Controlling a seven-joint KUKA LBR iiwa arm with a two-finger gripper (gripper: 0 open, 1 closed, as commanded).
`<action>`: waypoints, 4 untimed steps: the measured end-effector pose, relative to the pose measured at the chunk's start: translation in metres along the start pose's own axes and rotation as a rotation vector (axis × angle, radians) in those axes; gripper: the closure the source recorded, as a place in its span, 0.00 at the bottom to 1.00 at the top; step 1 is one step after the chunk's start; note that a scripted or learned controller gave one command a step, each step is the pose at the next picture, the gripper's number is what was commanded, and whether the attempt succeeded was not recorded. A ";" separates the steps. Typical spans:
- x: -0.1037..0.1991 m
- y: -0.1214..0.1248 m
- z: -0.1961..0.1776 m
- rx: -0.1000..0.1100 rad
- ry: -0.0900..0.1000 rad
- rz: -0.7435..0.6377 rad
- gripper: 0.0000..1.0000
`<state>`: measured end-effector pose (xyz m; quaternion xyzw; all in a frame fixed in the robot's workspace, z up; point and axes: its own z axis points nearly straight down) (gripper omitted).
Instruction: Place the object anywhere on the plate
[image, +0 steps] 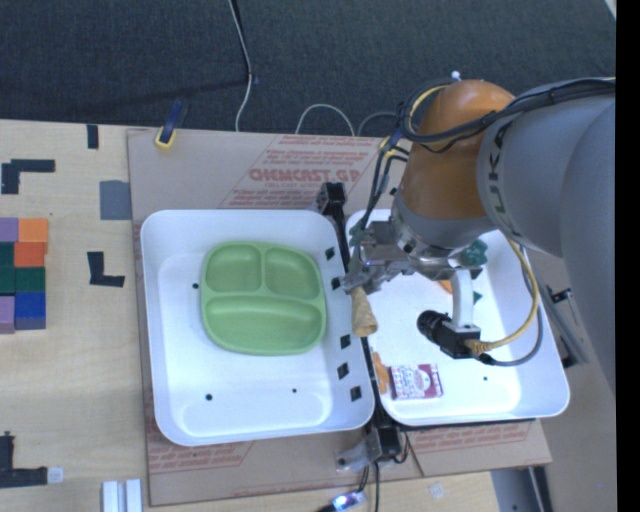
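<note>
Counting two bins | left bin (170, 330): one green plate (264, 298) | right bin (520, 390): one packet (415, 381) | gripper (362, 283) pinches tan object (364, 316), I see

plate (264, 299) sits in the left bin (170, 400); packet (415, 381) at 6 o'clock of the right bin (530, 395).

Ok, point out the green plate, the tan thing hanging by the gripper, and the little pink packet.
green plate (264, 298): camera view, on the divider between its compartments.
tan object (364, 316): camera view, on its middle.
pink packet (414, 381): camera view, on its printed face.
</note>
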<state>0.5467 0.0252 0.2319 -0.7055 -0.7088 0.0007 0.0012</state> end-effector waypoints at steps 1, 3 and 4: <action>0.047 -0.013 0.012 0.001 -0.001 0.001 1.00; 0.132 -0.051 -0.002 -0.001 0.000 0.000 1.00; 0.131 -0.051 -0.002 -0.002 0.000 0.001 0.00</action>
